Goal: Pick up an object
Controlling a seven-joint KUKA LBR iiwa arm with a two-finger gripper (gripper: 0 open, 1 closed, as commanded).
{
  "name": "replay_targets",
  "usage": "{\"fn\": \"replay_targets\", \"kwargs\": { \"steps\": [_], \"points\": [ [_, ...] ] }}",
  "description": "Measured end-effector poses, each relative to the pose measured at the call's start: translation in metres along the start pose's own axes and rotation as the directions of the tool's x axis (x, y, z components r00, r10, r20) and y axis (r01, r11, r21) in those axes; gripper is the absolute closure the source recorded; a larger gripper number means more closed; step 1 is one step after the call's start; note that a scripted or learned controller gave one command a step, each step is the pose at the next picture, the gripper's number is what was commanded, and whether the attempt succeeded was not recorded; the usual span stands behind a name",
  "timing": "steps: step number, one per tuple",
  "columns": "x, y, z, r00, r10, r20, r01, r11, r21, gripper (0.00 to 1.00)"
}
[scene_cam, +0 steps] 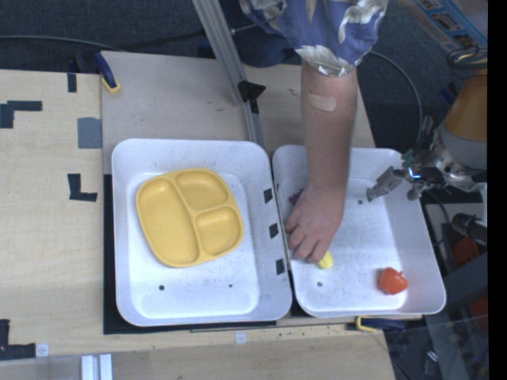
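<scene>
In the right bin point(412, 236) a small red object point(392, 280) lies near the front right corner. A yellow object point(325, 260) pokes out from under a person's hand point(313, 226), and a bit of purple point(294, 199) shows at the bin's left wall behind that hand. My gripper point(388, 184) hangs over the right bin's far right side, apart from all of these, on the grey arm with the orange band point(467, 109). Nothing shows between its fingers.
A person's forearm point(329, 133) reaches down from the top into the right bin. The left bin point(135, 291) holds a yellow divided plate point(188, 215). A metal post point(230, 46) slants above the bins. Cables lie at the far right.
</scene>
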State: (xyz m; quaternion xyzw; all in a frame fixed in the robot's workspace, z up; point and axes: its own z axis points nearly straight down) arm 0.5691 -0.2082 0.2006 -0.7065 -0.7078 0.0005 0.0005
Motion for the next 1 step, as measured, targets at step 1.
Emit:
{"fn": "replay_targets", "kwargs": {
  "steps": [1],
  "points": [
    [-0.0011, 0.0902, -0.0417, 1.0, -0.003, 0.002, 0.003, 1.0, -0.009, 0.0]
  ]
}}
